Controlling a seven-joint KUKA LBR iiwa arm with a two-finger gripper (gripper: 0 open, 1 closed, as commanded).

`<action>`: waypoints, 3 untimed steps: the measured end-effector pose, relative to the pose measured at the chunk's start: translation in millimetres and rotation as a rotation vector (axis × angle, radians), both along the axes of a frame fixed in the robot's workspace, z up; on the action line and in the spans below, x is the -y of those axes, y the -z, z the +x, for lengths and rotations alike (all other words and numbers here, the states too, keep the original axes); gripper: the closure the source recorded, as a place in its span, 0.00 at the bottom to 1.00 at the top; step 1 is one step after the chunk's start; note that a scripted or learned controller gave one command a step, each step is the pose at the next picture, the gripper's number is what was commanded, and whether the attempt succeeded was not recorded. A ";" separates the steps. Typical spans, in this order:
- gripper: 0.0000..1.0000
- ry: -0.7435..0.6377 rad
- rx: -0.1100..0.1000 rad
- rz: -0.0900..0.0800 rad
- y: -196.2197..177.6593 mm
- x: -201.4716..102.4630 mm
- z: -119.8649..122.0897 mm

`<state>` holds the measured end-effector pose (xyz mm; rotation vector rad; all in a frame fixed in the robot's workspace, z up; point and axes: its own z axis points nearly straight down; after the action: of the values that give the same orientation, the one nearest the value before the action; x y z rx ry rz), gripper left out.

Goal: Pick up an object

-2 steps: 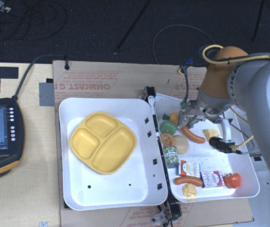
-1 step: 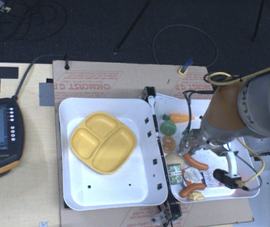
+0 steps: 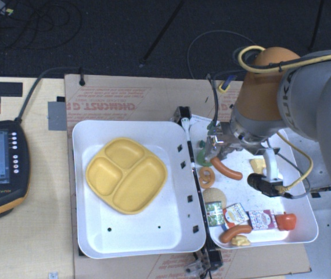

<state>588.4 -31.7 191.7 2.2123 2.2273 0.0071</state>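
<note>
My gripper (image 3: 215,144) hangs low over the back left part of the right bin (image 3: 305,214), at the end of the grey arm with its orange band (image 3: 264,92). Just below it lie a green toy (image 3: 202,154) and an orange-red sausage (image 3: 226,169). A small brown ring (image 3: 206,177) sits beside the sausage, against the bin's left wall. I see nothing lifted off the bin floor.
The left bin (image 3: 90,225) holds a yellow divided plate (image 3: 126,174). In the right bin's front lie a tan bun (image 3: 213,194), a green packet (image 3: 215,214), two white-red packets (image 3: 236,215), a red tomato (image 3: 288,221), a second sausage (image 3: 235,232) and a yellow wedge (image 3: 257,165). A tablet (image 3: 0,161) lies far left.
</note>
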 end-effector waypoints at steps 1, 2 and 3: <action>1.00 0.004 -0.011 0.000 2.7 -32.9 -24.8; 1.00 0.003 -0.006 -0.001 -35.8 -85.2 -23.2; 1.00 0.007 -0.006 -0.002 -90.6 -59.7 -58.6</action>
<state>529.8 28.0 282.3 2.2216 2.2221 -0.0009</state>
